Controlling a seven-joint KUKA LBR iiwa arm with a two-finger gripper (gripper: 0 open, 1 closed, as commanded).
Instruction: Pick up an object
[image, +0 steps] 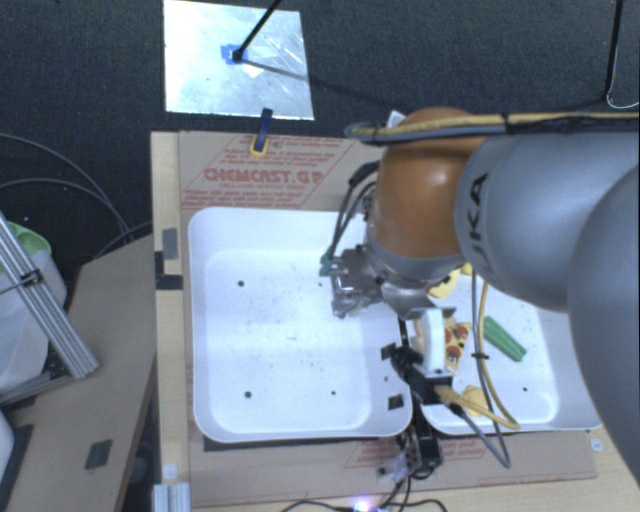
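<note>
- One arm (520, 200), grey with an orange band, leaning over the right bin.
- Two white bins: the left bin (260, 340) lies beneath and left of the fingers, the right bin (540, 390) to their right.
- One pair of fingers (350, 292), tucked under the wrist at the left bin's right side. Wide or narrow: cannot tell.
- One green object (503, 338), the likely pick. It lies in the right bin, right of the fingers and well apart, with its long axis slanting upper-left to lower-right.
- One yellow-and-red printed item (457, 345), between the fingers and the green object, partly hidden.
</note>
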